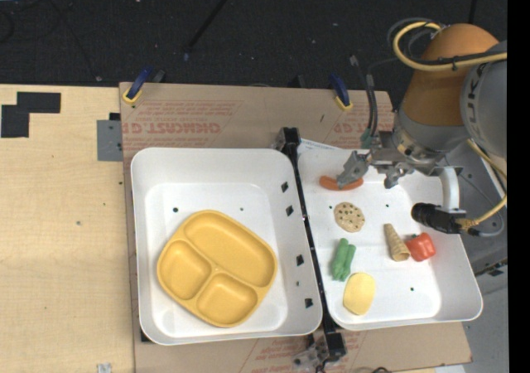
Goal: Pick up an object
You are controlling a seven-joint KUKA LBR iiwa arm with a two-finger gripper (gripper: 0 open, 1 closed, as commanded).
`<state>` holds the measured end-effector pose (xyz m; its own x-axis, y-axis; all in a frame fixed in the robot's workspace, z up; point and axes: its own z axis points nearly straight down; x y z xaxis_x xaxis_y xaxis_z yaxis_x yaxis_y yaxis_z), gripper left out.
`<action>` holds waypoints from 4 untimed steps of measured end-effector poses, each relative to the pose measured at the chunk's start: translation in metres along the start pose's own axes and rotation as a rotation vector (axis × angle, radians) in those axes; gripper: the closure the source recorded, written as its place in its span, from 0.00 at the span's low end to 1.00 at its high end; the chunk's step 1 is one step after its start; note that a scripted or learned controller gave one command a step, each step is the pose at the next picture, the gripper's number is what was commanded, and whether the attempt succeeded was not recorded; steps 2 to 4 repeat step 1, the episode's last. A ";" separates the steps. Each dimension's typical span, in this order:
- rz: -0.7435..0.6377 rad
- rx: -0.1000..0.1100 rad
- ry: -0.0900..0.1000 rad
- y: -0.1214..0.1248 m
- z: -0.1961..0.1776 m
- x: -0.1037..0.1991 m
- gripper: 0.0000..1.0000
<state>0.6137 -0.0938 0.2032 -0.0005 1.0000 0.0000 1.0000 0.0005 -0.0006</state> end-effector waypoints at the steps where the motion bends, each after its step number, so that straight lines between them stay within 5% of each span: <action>1: -0.047 0.001 0.001 0.030 0.017 0.047 0.00; 4: -0.047 0.001 0.001 0.030 0.017 0.047 0.00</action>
